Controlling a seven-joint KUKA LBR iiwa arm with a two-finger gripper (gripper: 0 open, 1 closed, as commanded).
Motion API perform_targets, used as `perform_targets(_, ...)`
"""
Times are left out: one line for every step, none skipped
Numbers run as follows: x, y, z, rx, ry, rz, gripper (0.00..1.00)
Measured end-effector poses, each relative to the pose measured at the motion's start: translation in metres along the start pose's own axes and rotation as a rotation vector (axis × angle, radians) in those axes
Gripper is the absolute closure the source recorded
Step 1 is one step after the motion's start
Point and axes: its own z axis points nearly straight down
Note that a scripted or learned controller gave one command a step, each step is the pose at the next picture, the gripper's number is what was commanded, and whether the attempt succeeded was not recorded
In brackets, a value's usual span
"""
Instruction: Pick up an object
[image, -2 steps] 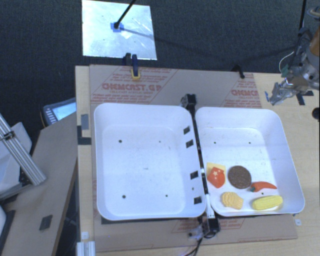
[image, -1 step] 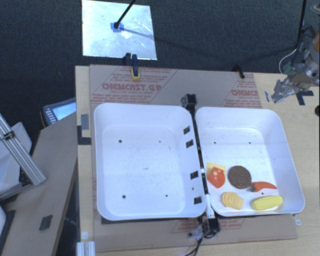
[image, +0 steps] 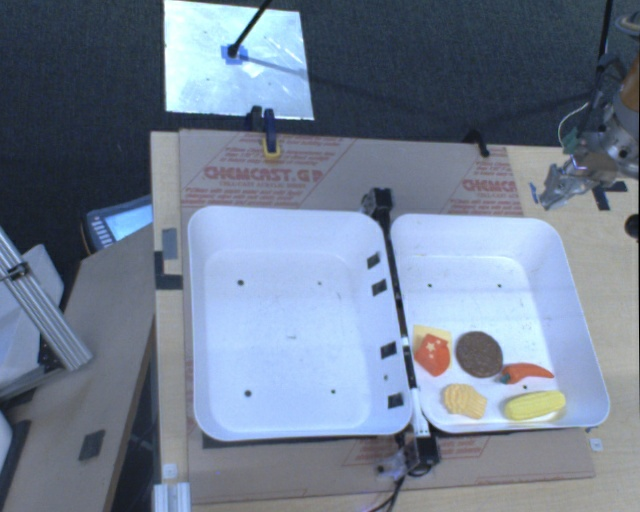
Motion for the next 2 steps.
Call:
perform_targets(-0.0001,0.0000,0.0043,0.000,0.000,0.000,1.00)
perform_targets(-0.0001,0.0000,0.0062,-0.001,0.000,0.000,1.00)
